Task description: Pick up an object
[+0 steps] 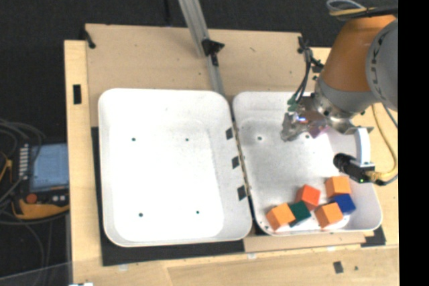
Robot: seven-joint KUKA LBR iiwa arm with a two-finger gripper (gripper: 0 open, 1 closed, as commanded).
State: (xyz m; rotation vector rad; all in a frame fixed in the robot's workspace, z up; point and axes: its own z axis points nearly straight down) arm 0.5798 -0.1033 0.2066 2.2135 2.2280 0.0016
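Right bin, pick attempt: gripper over upper floor, jaw state cannot be told.
Blocks clustered at near corner, well apart from gripper: orange block, green block (touching it), blue block.

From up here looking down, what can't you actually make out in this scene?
- The gripper: small and blurred below the arm's wrist in the camera view, so its grip state is unreadable.
- The green block: partly covered by the orange blocks beside it.
- The blue block: half hidden under an orange neighbour.
- The arm: cut off at the right edge.
- The blue device left of the bench: too blurred to identify.
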